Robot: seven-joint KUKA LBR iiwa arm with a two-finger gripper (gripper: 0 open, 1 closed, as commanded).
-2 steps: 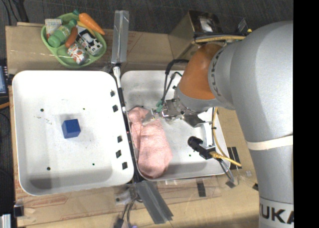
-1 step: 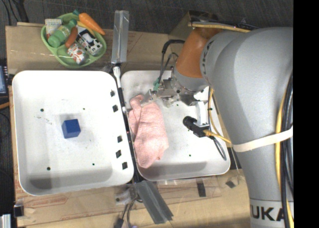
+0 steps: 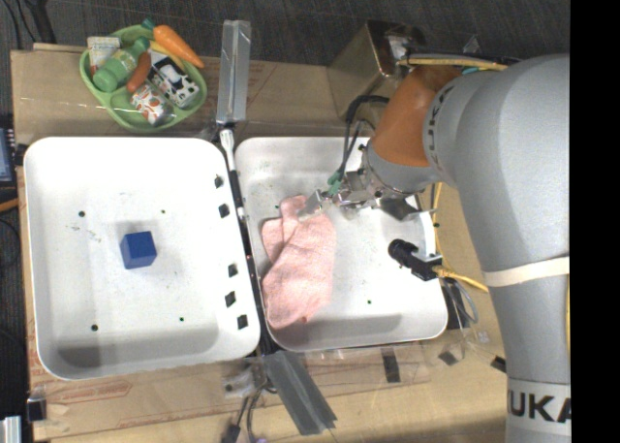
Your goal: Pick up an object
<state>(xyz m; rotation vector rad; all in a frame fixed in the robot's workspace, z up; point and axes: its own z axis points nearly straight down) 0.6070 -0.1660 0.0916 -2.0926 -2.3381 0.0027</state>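
Pink cloth [image 3: 300, 271] lies under pincer [image 3: 327, 199]; blue cube [image 3: 139, 249] well apart.

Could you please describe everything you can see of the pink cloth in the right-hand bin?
The pink cloth looks like soft, fuzzy fabric, a small towel. It lies loosely folded and crumpled on the floor of the right bin, stretched from its upper end near the bin's middle down towards the front left corner, close to the left wall. The gripper sits at its upper end; whether it grips the cloth cannot be told.
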